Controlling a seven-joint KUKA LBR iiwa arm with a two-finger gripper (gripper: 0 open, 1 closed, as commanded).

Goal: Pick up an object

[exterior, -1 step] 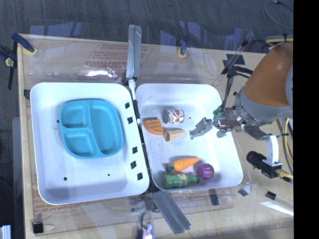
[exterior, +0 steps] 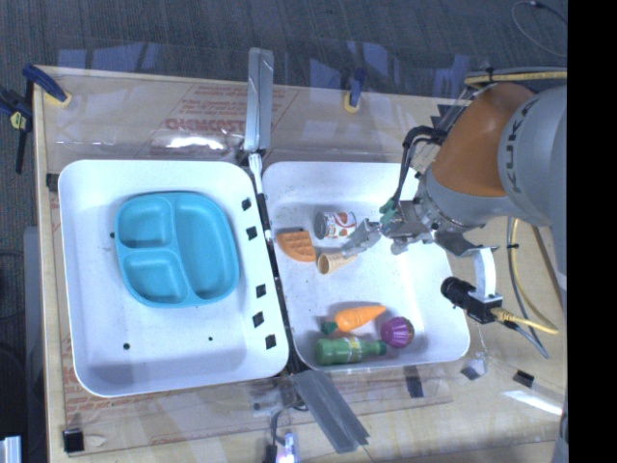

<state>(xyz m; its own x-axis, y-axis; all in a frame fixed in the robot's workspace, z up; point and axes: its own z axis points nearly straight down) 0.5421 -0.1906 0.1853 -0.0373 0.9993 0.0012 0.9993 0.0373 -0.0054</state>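
Two shallow white bins sat side by side on the bench. The left bin (exterior: 87, 355) carried a blue divided tray (exterior: 178, 247); the right bin (exterior: 429, 340) carried the loose items from which one was to be picked. A small can (exterior: 335, 225) with a red-and-white label lay near the far edge of the right bin, an orange wedge-shaped piece (exterior: 296, 244) lay against the near-divider edge, and a small tan cone (exterior: 330, 260) lay just beside the gripper's tip. Along the near edge a carrot (exterior: 359, 316), a green bottle (exterior: 351, 350) and a purple round item (exterior: 396, 332) were crowded together.

The arm reached in from the right, and the gripper (exterior: 362, 236) was low over the middle of the right bin, between the can and the cone. Whether its fingers were spread or closed could not be told — glare and blur hid them — and nothing was visibly held.

Judged risks: with two candidates so close to the tip, a closing stroke could catch neither cleanly, nudging the can so that it rolled toward the far edge or knocking the cone aside. A grasp on the cone's tapered side could also slip free on lifting — the taper would likely squeeze it out.
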